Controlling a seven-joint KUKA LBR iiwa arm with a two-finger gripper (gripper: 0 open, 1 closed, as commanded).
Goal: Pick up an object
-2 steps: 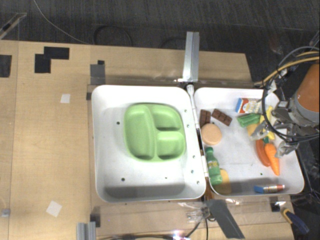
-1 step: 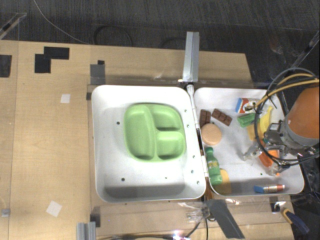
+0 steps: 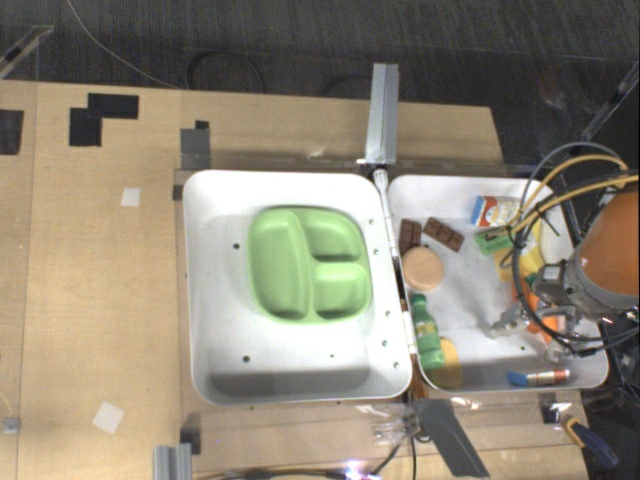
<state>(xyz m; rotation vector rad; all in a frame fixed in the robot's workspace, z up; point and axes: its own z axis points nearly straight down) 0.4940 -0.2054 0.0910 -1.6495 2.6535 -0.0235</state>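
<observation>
The right bin [image 3: 465, 293] holds several small objects. Two brown chocolate pieces [image 3: 443, 234] lie near its back, beside a round tan disc [image 3: 422, 266]. A green bottle [image 3: 426, 330] lies along the left wall, with a yellow-orange piece [image 3: 447, 361] at its near end. At the back sit an orange and white carton [image 3: 494, 210] and a green block [image 3: 492, 239], and a blue and red marker [image 3: 538, 377] lies by the front wall. My gripper [image 3: 510, 322] hangs low over the bin's right half, above bare floor and apart from the bottle and the marker.
The left bin [image 3: 215, 368] holds a green divided plate [image 3: 305, 263]. My arm's orange band [image 3: 612, 253] and looping yellow and black cables [image 3: 560, 198] cover the right bin's right side. A metal post [image 3: 382, 113] stands behind the wall between the bins.
</observation>
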